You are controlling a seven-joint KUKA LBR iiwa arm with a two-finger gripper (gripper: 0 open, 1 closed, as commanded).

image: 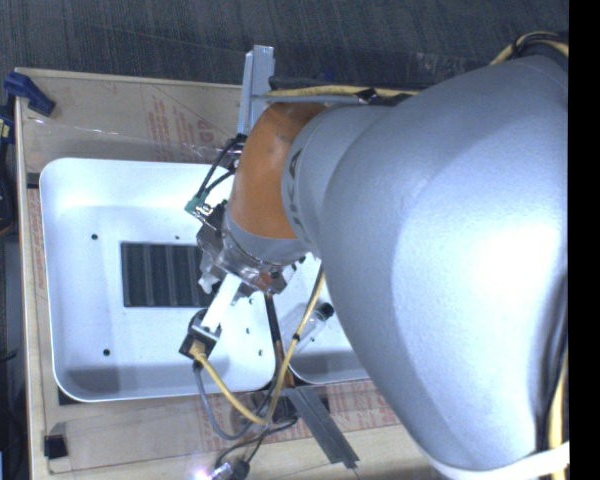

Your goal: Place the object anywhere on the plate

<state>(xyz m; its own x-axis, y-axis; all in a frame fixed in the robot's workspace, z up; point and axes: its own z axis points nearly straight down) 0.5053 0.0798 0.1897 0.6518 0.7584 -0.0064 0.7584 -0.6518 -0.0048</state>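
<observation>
gripper (226,268): over left bin (70,268), beside dark grate (158,273) — open or closed, cannot tell
object: direction from gripper unclear — arm (430,228) covers much

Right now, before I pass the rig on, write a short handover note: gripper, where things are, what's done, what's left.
Gripper: over the left bin, near its right side; the wrist hides whether it is open, shut or holding anything.
Things: a dark ribbed rectangle lies flat on the left bin's floor, just left of the gripper. The arm covers most of the right bin.
Done: no placement can be confirmed.
Left: verify the grasp, then finish the placement.
</observation>
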